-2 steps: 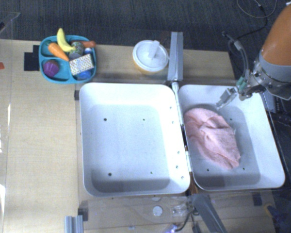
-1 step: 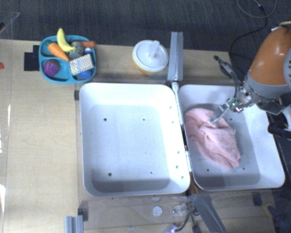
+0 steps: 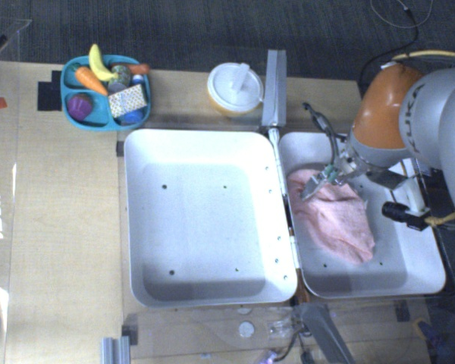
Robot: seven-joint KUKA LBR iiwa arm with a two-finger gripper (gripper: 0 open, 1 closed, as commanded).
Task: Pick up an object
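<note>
A crumpled pink cloth (image 3: pixel 332 218) lies in the right white bin (image 3: pixel 409 275), toward its left side. My gripper (image 3: pixel 318 185) is down at the cloth's upper left edge, its tip touching or just above the fabric. The grey arm with its orange band (image 3: pixel 383 116) reaches in from the right, over the bin's back right corner. From above I cannot make out how the tip meets the cloth, or whether any fabric is caught.
The left white bin (image 3: pixel 205 218) sits beside the right one, a metal divider (image 3: pixel 273 89) rising at their shared back edge. A blue tray of toy food (image 3: pixel 106 91) and a white lidded cup (image 3: pixel 235 88) stand behind the left bin. Cables hang near the arm.
</note>
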